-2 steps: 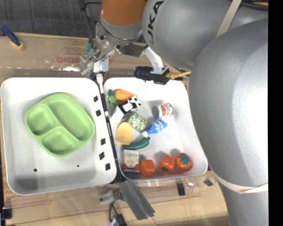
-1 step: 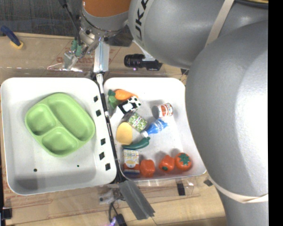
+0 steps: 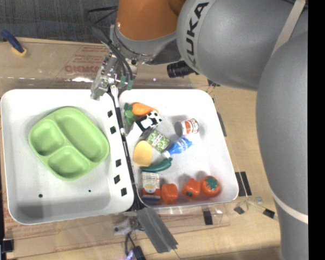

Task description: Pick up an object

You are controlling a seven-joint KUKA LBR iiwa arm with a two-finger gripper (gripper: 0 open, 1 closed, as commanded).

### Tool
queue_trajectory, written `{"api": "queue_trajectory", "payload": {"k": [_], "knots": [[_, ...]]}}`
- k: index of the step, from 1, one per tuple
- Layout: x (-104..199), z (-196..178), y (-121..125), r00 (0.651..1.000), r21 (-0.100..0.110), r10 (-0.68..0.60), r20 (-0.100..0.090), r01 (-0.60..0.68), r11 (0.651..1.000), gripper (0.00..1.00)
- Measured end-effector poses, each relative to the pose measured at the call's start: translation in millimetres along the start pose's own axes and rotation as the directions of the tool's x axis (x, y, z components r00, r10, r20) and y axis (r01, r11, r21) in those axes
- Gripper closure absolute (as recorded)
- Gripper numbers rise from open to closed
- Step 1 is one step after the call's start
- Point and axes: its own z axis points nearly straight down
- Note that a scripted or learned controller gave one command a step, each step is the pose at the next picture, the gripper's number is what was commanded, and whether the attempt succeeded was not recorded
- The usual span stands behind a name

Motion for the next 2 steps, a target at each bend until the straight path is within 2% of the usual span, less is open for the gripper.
{"api": "queue_trajectory", "payload": {"k": [1,2], "knots": [[7,-22,24,0.805,0.0,-0.593,0.005,0.593,0.805,1.0],[7,29,99,0.791,-0.001,-0.612,0.003,0.612,0.791,1.0]]}}
